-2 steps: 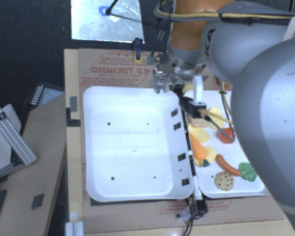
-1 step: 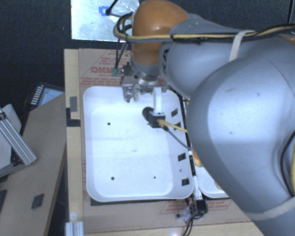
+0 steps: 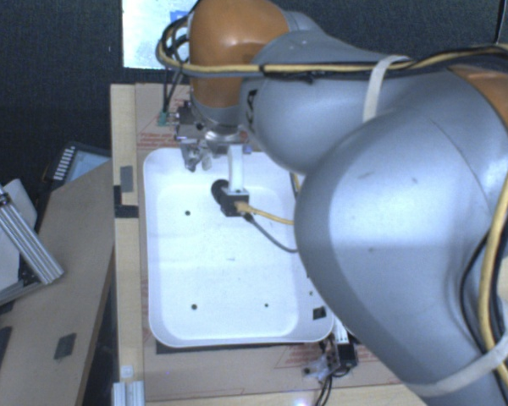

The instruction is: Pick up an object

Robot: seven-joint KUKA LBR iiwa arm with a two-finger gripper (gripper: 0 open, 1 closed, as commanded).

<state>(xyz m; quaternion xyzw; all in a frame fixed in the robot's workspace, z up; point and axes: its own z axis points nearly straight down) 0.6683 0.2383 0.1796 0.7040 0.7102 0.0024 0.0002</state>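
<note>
Inspector: Claw (image 3: 199, 159) is hanging low over the white bin (image 3: 165, 315), just inside one far corner, with the bin wall lying close behind it.

Clerk: Is it gripping anything?

Inspector: I am seeing only pale bin floor beneath it. Whether it is standing apart or together, I cannot tell; the wrist is masking it from this angle.

Clerk: Where is the object lying, then?

Inspector: I am unable to place one. From the claw toward the camera, the floor is carrying a few dark specks (image 3: 187, 213), well apart from the claw and from each other. They are too small to identify, and I am judging them to be marks in the floor rather than goods.

Clerk: And the claw's other side?

Inspector: The arm (image 3: 389, 193) is covering everything on the side it is reaching in from. The bench (image 3: 125, 252) is showing as a strip beyond the opposite bin wall. If a pickable object is lying anywhere, I am judging it to be beneath the arm, so I am recording no bearing and no long axis.

Clerk: Progress?

Inspector: I am rating the pick as not yet made.
</note>
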